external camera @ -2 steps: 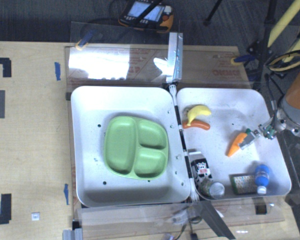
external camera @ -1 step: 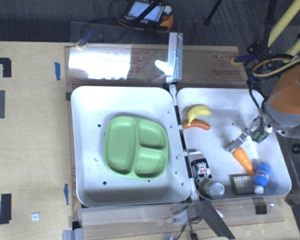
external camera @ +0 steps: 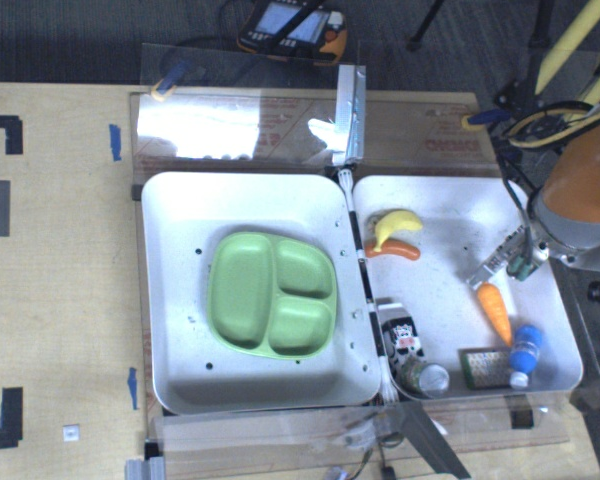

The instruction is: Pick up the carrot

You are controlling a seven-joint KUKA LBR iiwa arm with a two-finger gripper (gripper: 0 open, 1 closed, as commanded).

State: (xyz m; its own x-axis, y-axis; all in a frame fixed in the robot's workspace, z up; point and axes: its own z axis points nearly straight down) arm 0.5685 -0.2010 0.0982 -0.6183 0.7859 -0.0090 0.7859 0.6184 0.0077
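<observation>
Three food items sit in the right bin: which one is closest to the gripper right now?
The carrot, lying just below the gripper on the right bin's right side. The banana and the hot dog beneath it lie far off, by the bin's left wall.

The carrot (external camera: 495, 311) is a short orange cone with a smooth surface. It lies flat on the floor of the right-hand white bin (external camera: 450, 203), in that bin's right half. Its long axis runs diagonally: the narrow tip points toward the upper left, the broad end toward the lower right. The broad end lies just beside a blue bottle (external camera: 523, 352).
</observation>
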